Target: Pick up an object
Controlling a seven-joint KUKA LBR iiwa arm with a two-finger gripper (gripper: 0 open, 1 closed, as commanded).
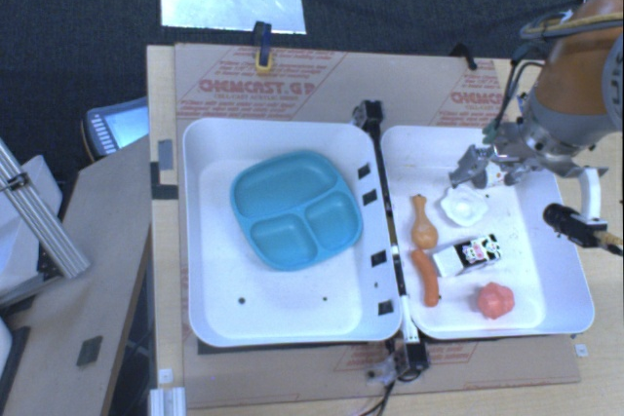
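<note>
Hovering at the right bin's (570, 292) twelve o'clock, gripper (485, 172) state indeterminate. Smooth orange carrot-shaped toy (426, 275) lies below, long axis twelve-to-six.

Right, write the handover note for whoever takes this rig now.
Gripper: over the upper part of the right bin, just above the white piece; nothing seen between its fingers.
Right bin holds: the white piece, a tan squash-shaped toy, an orange carrot-shaped toy, a small black-and-white carton and a pink lumpy toy.
Left bin holds a blue divided tray.
Done: nothing lifted yet.
Left: close on one object, likely the white piece as it is nearest, and lift it.
</note>
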